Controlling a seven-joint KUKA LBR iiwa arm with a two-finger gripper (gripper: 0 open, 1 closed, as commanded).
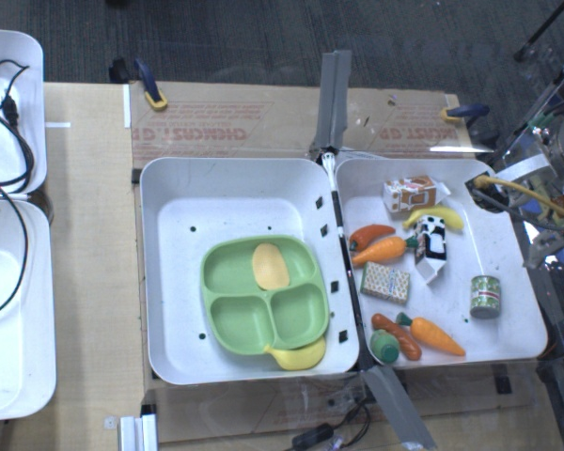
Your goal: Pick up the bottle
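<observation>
The bottle (433, 241), black and white with a pale lower end, lies in the middle of the right bin (512, 252), just below a yellow banana (435, 218). My gripper (545, 241) hangs at the view's right edge, over the right bin's right rim. It is well to the right of the bottle and touches none of the things in the bin. The gripper is largely cut off by the frame edge.
Around the bottle lie a small carton (412, 194), an orange carrot (381, 250), a patterned box (385, 282), a can (486, 297), a second carrot (438, 336) and a green piece (385, 348). The left bin (169, 252) holds a green divided plate (227, 319) with a yellow piece (271, 266).
</observation>
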